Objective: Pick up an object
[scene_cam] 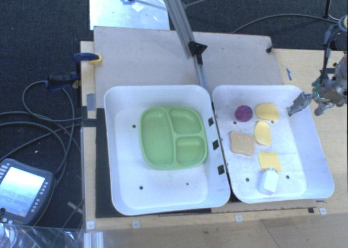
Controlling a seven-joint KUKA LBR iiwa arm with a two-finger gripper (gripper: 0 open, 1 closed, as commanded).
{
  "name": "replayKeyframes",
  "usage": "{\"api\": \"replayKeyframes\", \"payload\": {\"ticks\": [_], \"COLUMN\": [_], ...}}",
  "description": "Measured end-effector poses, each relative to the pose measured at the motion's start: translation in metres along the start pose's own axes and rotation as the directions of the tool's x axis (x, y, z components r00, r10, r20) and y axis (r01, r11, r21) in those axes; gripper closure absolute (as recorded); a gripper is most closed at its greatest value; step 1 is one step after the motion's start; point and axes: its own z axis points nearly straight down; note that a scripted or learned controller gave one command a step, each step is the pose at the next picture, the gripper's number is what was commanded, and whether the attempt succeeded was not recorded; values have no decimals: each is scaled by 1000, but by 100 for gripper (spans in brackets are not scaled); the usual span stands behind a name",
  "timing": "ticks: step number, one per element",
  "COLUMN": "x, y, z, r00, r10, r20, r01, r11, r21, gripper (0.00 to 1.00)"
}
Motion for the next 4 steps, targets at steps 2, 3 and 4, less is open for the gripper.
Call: {"api": "replayKeyframes", "payload": {"ticks": [2, 3, 4], "x": [5, 2, 2], "y": [-7, -4, -3], "z": [58, 120, 146], "r00": [1000, 1000, 1000], "r10": [5, 6, 6], "r20": [-2, -1, 0], "r01": [-5, -6, -6], "r11": [1000, 1000, 1000], "r21": [6, 5, 2], "gripper": [0, 0, 0]}}
